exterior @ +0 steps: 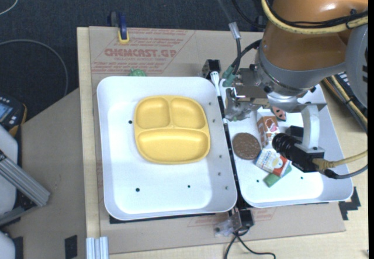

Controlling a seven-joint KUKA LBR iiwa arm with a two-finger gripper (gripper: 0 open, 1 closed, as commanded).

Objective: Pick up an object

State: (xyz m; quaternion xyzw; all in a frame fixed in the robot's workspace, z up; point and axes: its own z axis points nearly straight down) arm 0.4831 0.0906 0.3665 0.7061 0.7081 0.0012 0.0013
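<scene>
From above, the claw (236, 100) hangs low at the right bin's (327, 193) far-left corner; whether spread or pinched, I cannot tell. The brown disc (246, 145), packet (269, 127) and small carton (269, 160) cluster just beside it. Best drop straight onto the disc, clear of the rim; the yellow plate (172, 129) fills the left bin (117, 152).

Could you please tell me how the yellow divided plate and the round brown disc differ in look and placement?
The yellow plate is far larger than the brown disc. The plate is a rounded rectangle split into three compartments; the disc is a plain flat circle. The plate lies alone in the left bin; the disc lies in the right bin among other small items. Both lie flat on a white bin floor.
</scene>
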